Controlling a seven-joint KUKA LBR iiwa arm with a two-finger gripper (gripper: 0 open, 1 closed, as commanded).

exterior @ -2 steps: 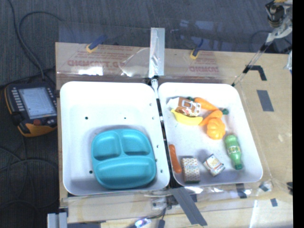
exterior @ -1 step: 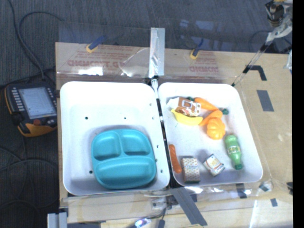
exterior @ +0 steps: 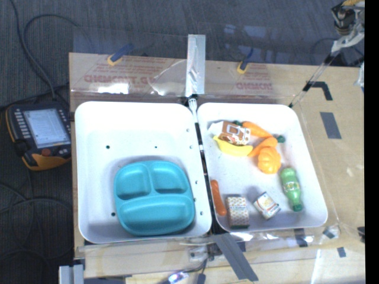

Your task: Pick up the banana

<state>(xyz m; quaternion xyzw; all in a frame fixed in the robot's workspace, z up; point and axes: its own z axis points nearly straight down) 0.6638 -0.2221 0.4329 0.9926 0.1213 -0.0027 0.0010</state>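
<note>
The banana [exterior: 233, 148] lies in the right bin [exterior: 308, 176], up toward its far end, curved like a shallow smile with both tips turned up; a small printed carton [exterior: 235, 134] sits on or against its upper edge, and I can't quite tell which from here. It looks like a toy, smooth moulded plastic, so I'd judge it light and stiff but a bit slick; the fingers would do best across the thick middle of the curve, from the near side where the floor is bare. The carton crowds the far side, so a sloppy descent could nudge both.

Just beside its right tip rests an orange fruit [exterior: 267, 160], with a carrot [exterior: 259, 128] slanting above that; a green bottle [exterior: 291, 187] stands off toward the right wall. Along the near wall sit a patterned box [exterior: 237, 210], a small white carton [exterior: 267, 205] and an orange stick [exterior: 218, 197] by the divider.

The left bin [exterior: 95, 129] holds a teal divided tray [exterior: 155, 196].

As for the arm, I can't say how its fingers stand.
</note>
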